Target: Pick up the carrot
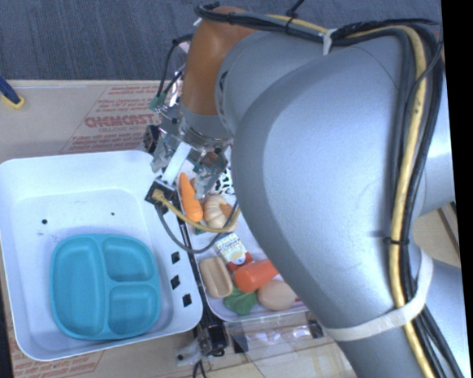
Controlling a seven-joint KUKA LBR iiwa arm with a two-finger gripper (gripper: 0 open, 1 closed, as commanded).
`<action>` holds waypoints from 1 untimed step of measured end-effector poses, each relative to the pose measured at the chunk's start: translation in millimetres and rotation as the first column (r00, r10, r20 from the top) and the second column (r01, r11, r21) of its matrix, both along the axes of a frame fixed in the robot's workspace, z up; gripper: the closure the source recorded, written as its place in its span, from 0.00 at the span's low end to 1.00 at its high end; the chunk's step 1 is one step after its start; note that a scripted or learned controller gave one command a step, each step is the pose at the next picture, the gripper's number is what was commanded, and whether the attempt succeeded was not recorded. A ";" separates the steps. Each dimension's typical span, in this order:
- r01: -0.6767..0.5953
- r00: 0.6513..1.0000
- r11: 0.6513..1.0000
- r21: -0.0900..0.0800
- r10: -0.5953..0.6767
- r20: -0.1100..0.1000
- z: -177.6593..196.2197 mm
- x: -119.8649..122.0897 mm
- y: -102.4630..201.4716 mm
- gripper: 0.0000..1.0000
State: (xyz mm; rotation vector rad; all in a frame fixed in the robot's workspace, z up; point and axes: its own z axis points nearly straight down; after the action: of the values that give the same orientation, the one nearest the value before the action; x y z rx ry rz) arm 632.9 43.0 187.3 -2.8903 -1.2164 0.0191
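Arm bulk is taking up most of the right half of the camera view, my grey housing and orange band (202,60) covering nearly all of the right bin (218,312). Left bin (12,242) is sitting in full sight, holding a blue divided tray (105,286) and nothing of mine. Both bins are resting on the counter (93,122), which is showing printed cardboard at the far side.

Gripper (188,173) is hanging over the near-left corner of the right bin, just past the wall between the two bins. Carrot (190,197) is lying directly below it, touching or nearly touching the tip; its long axis is running roughly along my approach line, top end tucked up at the gripper, pointed end aiming down-view toward the other items. I am judging the coming move as a straight lift if I have it, a short descent if not.

I am unable to tell how wide the gripper is standing, or whether the carrot is truly in my grasp.

Smaller things are crowding close by: a pale round item (214,212) touching the carrot's right side, a small white package (230,246), a tan bread-like piece (214,277), an orange-red block (255,274), something green (240,303). A yellow cable (168,202) is looping beside the carrot. The rest of the right bin is lying hidden under my arm.
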 end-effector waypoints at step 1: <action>0.340 0.940 0.940 -0.005 -0.340 0.012 87.4 16.5 21.9 0.00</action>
State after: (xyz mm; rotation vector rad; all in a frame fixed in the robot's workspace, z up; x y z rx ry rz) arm 649.4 64.9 274.7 -3.0650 -0.7014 0.0056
